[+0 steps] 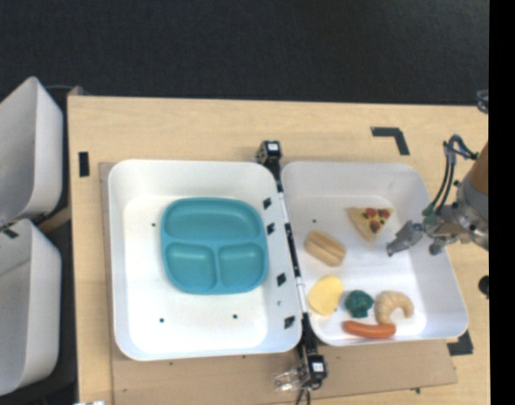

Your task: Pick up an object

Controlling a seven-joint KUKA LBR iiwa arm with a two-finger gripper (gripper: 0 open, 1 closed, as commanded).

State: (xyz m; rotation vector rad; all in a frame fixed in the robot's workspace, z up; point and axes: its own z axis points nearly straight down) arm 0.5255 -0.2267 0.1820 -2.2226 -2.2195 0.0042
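tabletop (198, 125): holds two white bins | left bin (139, 327): big teal plate (214, 245) inside | right bin (342, 184): toy food | claw (403, 241): spread apart, holding nothing, over right bin beside pizza slice (370, 221) | bread roll (324, 247), yellow piece (325, 294), croissant (393, 305), sausage (369, 330), green ball (358, 302) lie near front

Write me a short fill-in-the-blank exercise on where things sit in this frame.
1. The teal plate lies in the ____ bin.
2. The pizza slice lies in the ____ bin.
3. The sausage lies just below the ____.
4. The plate has ____ compartments.

Missing words: left; right; croissant; three
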